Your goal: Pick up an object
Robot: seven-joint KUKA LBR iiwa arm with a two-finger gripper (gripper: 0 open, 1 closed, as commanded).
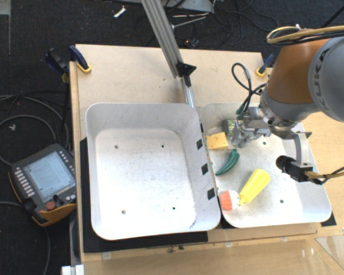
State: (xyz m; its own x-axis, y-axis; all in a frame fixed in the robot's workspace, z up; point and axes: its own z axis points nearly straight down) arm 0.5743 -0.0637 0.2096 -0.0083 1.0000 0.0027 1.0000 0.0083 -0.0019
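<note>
Objects for picking lie in the right bin (309, 211): a yellow block (218, 141) near its upper left corner, a green curved piece (229, 162) shaped like a pepper or pod just below it, a yellow bottle-like object (253, 187) lying on its side toward the bin's middle, and a small orange and white item (228, 199) touching the bottle's lower left end, close to the wall shared with the left bin.

Reaching in from the right, the grey arm (309, 79) with its orange band hangs over the upper part of the right bin. Its gripper (239, 133) sits low, just to the right of the yellow block and above the green piece. Whether the gripper is spread or closed cannot be told from this angle, and nothing can be seen between its tips. A black fitting (292, 168) on a bracket hangs off the wrist over the bin's right half.

The left bin (143, 171) shows its bare white floor with faint speckles. A teach pendant (43, 179) lies on the dark floor to the left of the bench (132, 73), and a metal pole (163, 30) slants down to the bench between the bins.
</note>
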